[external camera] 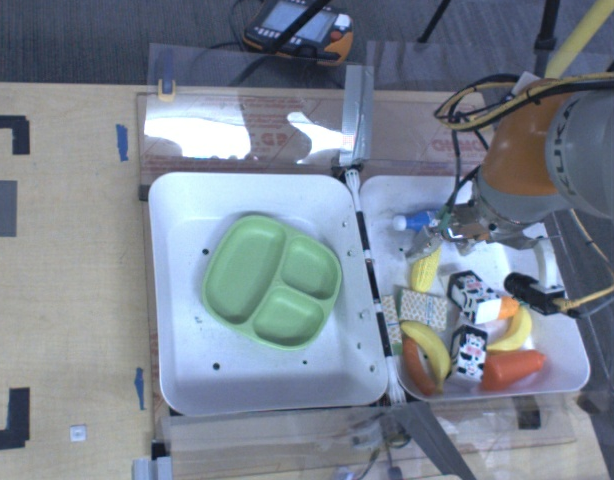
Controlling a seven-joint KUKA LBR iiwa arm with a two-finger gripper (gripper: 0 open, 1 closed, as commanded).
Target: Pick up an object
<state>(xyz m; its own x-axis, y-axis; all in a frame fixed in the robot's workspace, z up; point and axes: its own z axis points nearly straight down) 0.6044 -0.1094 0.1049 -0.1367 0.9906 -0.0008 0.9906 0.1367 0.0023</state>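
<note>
The right bin (572, 363) holds a heap of toy food. In it lie a yellow corn cob (425, 268), a banana (428, 345), a second banana (515, 330), an orange-red carrot-like piece (512, 368) and two black-and-white spotted pieces (467, 290) (470, 353). A small blue and white item (417, 220) lies at the bin's far left. My gripper (455, 228) hangs low over the far part of this bin, just right of the blue item and above the corn. The arm's orange band (517, 158) and grey body cover its upper part.
The left bin (177, 358) holds a green divided plate (272, 280). A speckled flat piece (423, 308) lies by the divider between the bins. A black part with cables (535, 292) sticks out over the right bin. A clear panel (247, 128) stands behind the bins.
</note>
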